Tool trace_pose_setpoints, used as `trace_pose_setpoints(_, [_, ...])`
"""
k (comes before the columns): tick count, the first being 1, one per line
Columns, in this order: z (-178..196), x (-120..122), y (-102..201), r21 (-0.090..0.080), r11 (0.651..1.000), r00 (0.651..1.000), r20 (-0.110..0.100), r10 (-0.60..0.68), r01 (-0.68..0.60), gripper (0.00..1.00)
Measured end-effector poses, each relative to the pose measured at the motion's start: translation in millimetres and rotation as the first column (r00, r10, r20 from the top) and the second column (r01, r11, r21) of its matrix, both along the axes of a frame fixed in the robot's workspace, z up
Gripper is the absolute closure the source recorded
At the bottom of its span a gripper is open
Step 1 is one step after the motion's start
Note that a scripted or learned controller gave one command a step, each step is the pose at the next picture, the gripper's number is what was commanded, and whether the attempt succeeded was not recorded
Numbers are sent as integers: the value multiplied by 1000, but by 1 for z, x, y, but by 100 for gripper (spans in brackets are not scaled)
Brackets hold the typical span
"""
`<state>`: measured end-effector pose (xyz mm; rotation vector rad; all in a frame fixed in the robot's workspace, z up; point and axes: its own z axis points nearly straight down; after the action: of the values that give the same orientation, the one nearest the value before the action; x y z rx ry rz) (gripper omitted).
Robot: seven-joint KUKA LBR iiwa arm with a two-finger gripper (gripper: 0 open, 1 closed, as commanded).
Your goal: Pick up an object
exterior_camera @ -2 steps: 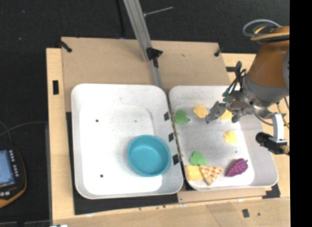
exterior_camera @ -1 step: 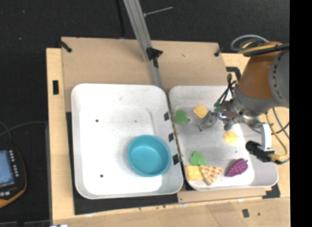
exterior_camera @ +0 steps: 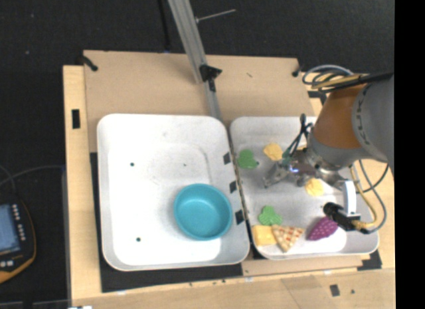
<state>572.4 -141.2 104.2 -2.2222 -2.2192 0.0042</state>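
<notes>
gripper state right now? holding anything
gripper: low in the right bin, between the green piece and a yellow piece; open or shut cannot be told, nothing visibly held.

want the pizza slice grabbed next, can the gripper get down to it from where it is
Probably yes: the pizza slice lies uncovered in the right bin, with the gripper just above it.

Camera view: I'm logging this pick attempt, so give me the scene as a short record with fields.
arm: reaches in from the right over the right bin
hand: low in the right bin, between the toys
left bin: blue bowl
right bin front: pizza slice, purple grapes
held: cannot tell
</notes>
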Motion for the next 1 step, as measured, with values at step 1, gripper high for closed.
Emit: trace_pose_setpoints(1, [12,1,0,2,1000,1000,5,-4,4,100])
